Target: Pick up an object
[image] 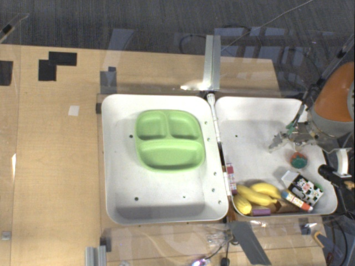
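Observation:
The right bin [249,121] holds several objects along its front and right side. A yellow banana bunch [256,196] lies at the front edge. A small teal and red ball [299,160] sits near the right wall. A black box with coloured marks [306,188] and an orange marker [297,199] lie in the front right corner. My gripper [285,138] hangs low over the bin's right half, behind and slightly left of the ball, with nothing seen in it. The arm's orange band [334,97] shows at the right edge.
A green divided plate [168,138] lies in the left bin [122,193]. A metal divider [218,148] runs between the two bins. A purple item [260,210] and a brown item [283,206] lie beside the bananas. The back left of the right bin is bare white floor.

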Available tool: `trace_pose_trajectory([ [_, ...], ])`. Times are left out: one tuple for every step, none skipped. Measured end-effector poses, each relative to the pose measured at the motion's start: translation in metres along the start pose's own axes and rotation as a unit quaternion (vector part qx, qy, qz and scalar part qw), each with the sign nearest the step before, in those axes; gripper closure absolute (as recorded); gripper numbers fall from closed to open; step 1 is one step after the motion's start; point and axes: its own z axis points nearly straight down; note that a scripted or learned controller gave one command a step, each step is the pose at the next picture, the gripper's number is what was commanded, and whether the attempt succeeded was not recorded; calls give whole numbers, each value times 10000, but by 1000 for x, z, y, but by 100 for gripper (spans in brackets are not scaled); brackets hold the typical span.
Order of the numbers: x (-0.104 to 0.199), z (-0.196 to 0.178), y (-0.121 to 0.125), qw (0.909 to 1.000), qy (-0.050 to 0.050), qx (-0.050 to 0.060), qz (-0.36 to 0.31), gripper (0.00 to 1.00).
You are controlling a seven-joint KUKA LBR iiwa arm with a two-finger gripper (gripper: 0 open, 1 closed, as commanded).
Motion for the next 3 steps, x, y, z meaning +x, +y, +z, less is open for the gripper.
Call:
trace_pose_trajectory([
  [10, -104, 9, 9955, 7, 15, -947, 0],
  [65, -57, 92, 9851, 12, 14, -1719, 0],
  [138, -96, 34, 9746, 16, 13, -2239, 0],
])
